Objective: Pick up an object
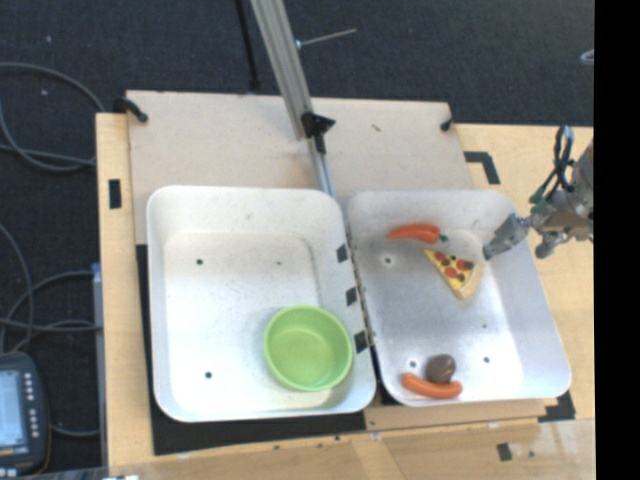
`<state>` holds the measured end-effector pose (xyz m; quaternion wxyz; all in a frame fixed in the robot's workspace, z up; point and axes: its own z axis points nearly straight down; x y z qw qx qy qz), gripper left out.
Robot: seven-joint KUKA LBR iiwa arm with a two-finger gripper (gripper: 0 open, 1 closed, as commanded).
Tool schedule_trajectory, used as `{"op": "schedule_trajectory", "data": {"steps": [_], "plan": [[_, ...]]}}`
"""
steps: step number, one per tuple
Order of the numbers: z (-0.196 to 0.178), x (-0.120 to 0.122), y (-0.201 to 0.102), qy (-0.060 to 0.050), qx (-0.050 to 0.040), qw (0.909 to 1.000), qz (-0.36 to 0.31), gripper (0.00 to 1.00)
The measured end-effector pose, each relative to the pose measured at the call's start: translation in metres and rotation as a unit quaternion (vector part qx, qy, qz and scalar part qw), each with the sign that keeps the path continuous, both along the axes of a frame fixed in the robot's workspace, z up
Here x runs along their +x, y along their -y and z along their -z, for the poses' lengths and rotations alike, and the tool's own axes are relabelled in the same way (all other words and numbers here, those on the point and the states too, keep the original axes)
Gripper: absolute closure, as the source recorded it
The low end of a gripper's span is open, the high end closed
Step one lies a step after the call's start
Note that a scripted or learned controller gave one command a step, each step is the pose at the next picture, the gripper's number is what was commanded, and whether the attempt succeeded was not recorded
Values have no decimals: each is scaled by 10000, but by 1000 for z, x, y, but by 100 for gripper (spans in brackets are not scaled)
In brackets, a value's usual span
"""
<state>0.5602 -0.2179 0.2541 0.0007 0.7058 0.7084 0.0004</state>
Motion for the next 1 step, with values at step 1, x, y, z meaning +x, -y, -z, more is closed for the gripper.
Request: {"op": "schedule_trajectory", "data": {"steps": [1], "plan": [[0,0,0,0,-1,10000,-1,0]]}}
